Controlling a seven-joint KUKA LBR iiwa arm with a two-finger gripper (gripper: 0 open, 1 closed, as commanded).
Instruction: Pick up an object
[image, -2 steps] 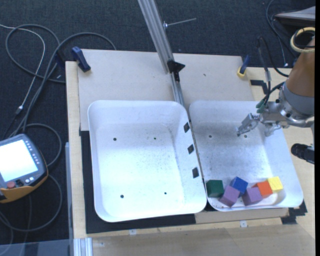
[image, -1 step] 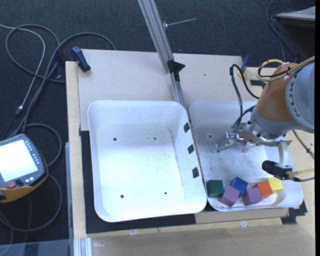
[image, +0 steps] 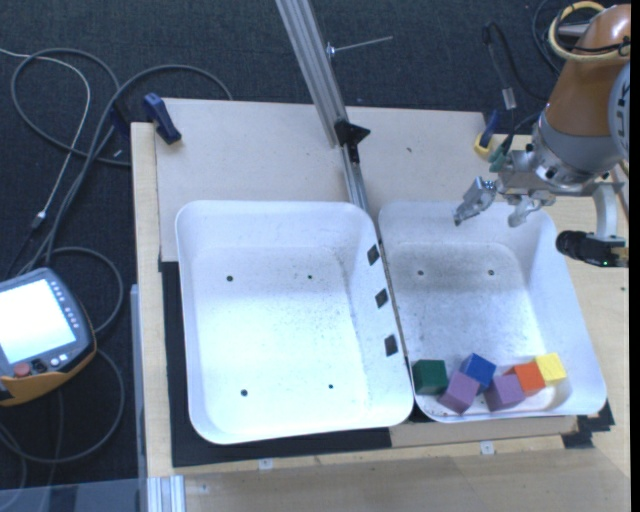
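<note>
Several small blocks lie along the near edge of the right bin: a green block, a blue block, two purple blocks, an orange block and a yellow block. My gripper hangs over the far edge of the right bin, well away from the blocks. Its two fingers are spread apart with nothing between them.
The left bin sits beside the right one, with black clips along the shared wall. A slanted metal rail rises at the back centre. A blue clamp sits at the bench's far left corner. A teach pendant lies off the bench, left.
</note>
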